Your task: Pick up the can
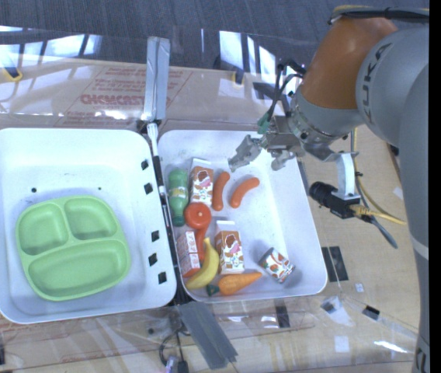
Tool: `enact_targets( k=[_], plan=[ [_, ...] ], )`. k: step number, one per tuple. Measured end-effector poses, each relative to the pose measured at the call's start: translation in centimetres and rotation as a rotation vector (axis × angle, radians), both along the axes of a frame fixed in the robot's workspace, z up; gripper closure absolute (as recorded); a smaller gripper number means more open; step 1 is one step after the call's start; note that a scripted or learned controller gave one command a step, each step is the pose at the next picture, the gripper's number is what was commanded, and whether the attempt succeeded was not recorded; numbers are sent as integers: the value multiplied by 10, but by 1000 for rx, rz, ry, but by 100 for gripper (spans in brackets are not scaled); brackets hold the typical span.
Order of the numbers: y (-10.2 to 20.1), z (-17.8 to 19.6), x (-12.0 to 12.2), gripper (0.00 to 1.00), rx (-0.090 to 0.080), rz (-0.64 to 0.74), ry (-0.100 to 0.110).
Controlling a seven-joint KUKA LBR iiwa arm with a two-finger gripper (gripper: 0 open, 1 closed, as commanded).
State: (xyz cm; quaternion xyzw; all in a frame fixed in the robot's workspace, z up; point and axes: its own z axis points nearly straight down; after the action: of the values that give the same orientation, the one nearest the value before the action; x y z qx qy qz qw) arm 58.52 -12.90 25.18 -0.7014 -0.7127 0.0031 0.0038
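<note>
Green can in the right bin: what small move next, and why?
Probably slide left in the view to sit above the green can. The gripper hangs open over the right bin's far end, while the can lies against the left wall beside a carton.

Two bins are set side by side. A divided plate point(71, 247) is placed in the left bin point(19, 154). In the right bin point(294, 231), cartons, sausages point(232, 190), a banana point(207, 266) and a carrot point(238, 283) are clustered at left; the can point(278, 265) is laid right of the carrot. The gripper point(261, 155) is positioned over the rear edge.
</note>
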Motion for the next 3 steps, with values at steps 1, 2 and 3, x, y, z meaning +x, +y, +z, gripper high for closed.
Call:
enact_targets(
  k=[1, 2, 3],
  plan=[
    [-43, -31, -63, 0, 1, 134, -5],
    [-82, -127, -98, 0, 2, 111, -4],
    [-80, -161, -108, 0, 2, 223, -7]
  ],
)
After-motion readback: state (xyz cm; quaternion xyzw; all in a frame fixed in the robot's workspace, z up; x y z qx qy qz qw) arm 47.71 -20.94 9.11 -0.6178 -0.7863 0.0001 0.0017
